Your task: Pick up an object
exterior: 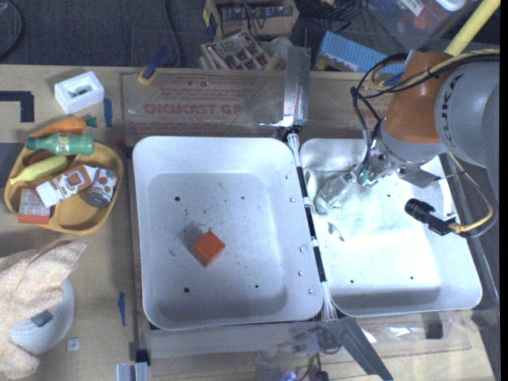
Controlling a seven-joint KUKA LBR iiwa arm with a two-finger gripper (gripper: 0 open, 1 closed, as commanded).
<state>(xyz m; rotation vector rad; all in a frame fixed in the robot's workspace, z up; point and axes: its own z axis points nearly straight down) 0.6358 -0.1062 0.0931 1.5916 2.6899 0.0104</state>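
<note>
In the left bin, an orange block lies on the floor slightly left of center, toward the near side, clear of all walls. The arm reaches in from the right over the right bin. Its gripper is positioned low at the far-left corner of that bin, well apart from the block. Gripper opening and contents: cannot tell; glare obscures the tip.

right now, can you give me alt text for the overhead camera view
An orange block lies alone in the left white bin, while the grey robot arm reaches in from the right with its gripper low over the back left corner of the right bin. A wooden bowl of toy food sits at the far left.
</note>
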